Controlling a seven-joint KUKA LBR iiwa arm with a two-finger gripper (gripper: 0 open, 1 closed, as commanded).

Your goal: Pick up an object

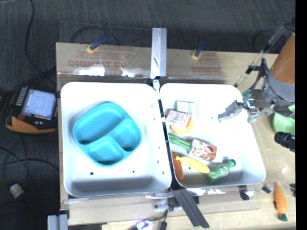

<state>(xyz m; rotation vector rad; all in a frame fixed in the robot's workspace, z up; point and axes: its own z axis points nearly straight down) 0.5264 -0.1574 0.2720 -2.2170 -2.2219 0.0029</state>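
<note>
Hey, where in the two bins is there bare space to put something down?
Right bin: bare floor on its right half, between the toy cluster and right wall, under the gripper. Crowded along its left wall and front: cartons, banana, green bottle. Left bin: the blue tray leaves only margins.

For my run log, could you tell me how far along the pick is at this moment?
Nothing looks picked yet. The gripper hangs over the right bin near its far right corner, with nothing seen in it. The toys, such as the banana and the green bottle, lie in the bin. Descent, grasp and lift remain.
</note>
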